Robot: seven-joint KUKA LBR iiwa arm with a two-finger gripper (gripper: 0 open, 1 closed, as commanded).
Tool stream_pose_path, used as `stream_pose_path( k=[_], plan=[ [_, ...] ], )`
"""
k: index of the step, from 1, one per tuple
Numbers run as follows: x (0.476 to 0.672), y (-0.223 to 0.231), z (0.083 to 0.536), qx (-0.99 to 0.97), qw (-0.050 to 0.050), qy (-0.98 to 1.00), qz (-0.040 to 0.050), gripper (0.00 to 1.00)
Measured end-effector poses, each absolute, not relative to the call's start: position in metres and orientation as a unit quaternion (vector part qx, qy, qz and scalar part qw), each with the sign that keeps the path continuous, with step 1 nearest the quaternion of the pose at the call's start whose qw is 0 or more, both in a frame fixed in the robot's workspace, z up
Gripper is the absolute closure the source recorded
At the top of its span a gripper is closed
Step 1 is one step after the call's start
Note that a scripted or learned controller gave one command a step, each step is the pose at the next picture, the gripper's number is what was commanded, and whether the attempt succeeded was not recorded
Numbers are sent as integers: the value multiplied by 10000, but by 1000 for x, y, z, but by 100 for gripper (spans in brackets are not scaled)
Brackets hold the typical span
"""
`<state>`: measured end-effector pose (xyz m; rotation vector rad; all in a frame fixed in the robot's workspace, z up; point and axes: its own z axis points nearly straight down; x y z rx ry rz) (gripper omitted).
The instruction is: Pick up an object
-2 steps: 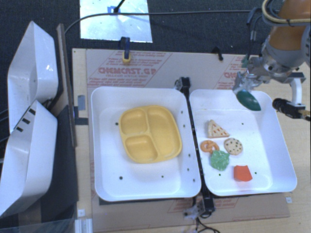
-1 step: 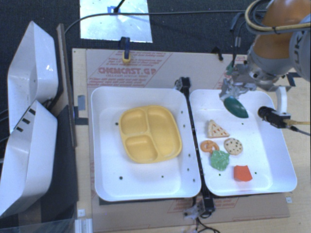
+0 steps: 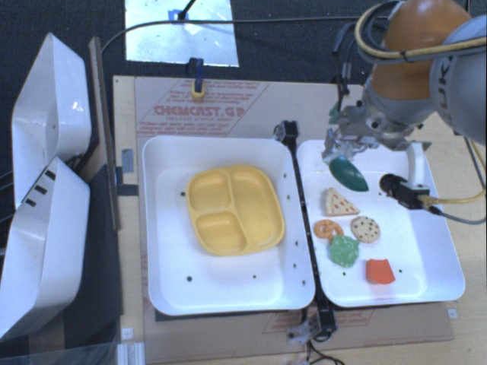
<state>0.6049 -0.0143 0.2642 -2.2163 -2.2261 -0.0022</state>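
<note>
Dark green object (image 3: 348, 173) sat in the right bin (image 3: 434, 280), touching the gripper (image 3: 339, 155) at its lower edge; could not tell whether truly clamped. Far left of gripper: yellow divided plate (image 3: 234, 208) in the left bin (image 3: 163, 280). Below gripper: pizza slice (image 3: 340, 203), pretzel (image 3: 328, 229), green lump (image 3: 343, 250), cookie (image 3: 365, 229), orange block (image 3: 380, 271).

Right bin (image 3: 437, 268): bare floor toward 3 o'clock
Toys (image 3: 351, 234): crowd its middle
Left bin (image 3: 163, 280): tray (image 3: 234, 208) fills centre
</note>
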Motion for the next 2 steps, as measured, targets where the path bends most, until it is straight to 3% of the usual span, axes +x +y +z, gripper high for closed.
stream_pose_path(
  k=[2],
  plan=[
    [566, 85, 239, -7056, 9, -7086, 3, 100]
  ],
)
